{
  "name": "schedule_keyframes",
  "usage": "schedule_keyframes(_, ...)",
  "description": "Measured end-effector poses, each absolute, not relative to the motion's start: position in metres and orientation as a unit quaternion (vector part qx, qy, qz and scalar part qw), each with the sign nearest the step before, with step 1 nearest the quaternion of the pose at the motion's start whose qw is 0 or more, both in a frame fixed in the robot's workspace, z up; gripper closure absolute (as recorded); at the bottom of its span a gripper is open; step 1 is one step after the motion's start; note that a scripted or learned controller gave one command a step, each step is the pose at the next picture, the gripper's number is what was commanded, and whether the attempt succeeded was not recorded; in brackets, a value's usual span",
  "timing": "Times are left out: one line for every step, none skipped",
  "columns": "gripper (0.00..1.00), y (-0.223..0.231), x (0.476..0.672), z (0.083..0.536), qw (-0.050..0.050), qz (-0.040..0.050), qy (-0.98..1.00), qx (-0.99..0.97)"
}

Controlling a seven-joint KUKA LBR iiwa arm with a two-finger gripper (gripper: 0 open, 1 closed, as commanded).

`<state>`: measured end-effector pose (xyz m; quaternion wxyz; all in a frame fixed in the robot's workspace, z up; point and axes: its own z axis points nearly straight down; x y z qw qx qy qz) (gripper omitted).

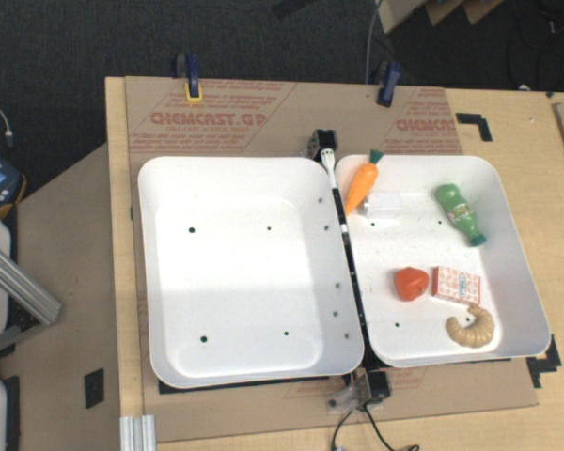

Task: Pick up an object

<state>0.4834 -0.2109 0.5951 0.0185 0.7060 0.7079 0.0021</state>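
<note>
The right bin holds several small objects. An orange carrot leans against its far left corner, with a clear plastic piece just beside it. A green bottle lies toward the far right. Near the front sit a red rounded object, a small pink-and-white box and a tan curved pastry-like object.
The left bin sits beside the right one on a cardboard-covered bench. Blue clamps hold the board's far edge. A black bracket stands between the bins at the back, and cables run off the front.
</note>
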Motion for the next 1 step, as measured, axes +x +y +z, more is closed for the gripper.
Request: schedule_keyframes(0.0,-0.2109,0.4834,0.5947,0.018,0.0019,0.708,0.706)
